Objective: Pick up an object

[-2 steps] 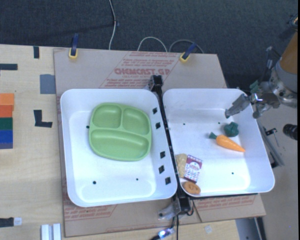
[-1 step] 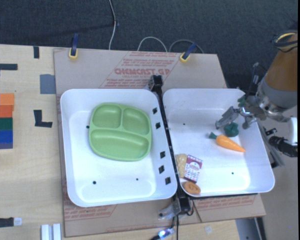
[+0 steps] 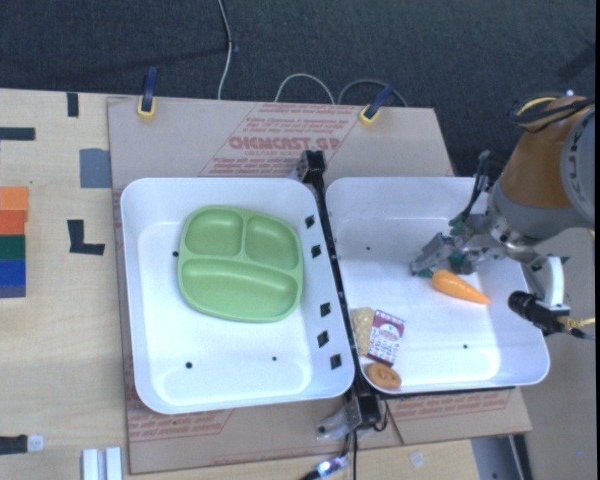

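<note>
The arm (image 3: 540, 183) leaned in low over the right bin (image 3: 410, 203), its gripper (image 3: 432, 259) just beside the carrot (image 3: 460, 288). Honestly couldn't tell the pincer's state. Carrot lay on the bin floor.

Green divided plate (image 3: 242, 264), orange carrot (image 3: 459, 287), two white bins (image 3: 148, 368), red-and-white packet (image 3: 386, 337), brown cookie (image 3: 383, 375)

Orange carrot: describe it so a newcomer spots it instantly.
Take the right white bin, the one without the green plate. The carrot lies beside the gripper, right of centre. It is the only plain orange, tapered piece; the snacks sit at the bin's lower left.
</note>
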Motion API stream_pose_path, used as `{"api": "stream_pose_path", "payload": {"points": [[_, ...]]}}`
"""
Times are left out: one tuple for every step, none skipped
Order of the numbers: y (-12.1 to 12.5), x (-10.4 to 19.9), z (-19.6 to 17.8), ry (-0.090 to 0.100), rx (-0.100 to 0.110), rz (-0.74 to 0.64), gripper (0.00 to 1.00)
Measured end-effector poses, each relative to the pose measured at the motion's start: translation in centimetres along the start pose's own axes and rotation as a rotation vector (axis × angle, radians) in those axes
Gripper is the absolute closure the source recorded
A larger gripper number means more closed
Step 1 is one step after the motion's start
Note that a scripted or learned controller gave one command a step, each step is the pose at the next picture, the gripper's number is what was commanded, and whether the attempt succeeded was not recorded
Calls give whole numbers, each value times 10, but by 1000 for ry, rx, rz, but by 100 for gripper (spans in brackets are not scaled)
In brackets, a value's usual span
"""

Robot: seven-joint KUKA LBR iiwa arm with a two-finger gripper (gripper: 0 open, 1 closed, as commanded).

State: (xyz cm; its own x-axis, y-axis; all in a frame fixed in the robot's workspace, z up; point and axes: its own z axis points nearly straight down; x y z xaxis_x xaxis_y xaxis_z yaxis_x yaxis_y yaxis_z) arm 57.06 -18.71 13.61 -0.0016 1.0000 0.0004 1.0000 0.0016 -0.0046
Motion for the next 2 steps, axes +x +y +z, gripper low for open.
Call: {"api": "stream_pose_path", "payload": {"points": [[0, 1, 52, -2, -3, 0, 0], [1, 0, 39, -4, -7, 0, 100]]}}
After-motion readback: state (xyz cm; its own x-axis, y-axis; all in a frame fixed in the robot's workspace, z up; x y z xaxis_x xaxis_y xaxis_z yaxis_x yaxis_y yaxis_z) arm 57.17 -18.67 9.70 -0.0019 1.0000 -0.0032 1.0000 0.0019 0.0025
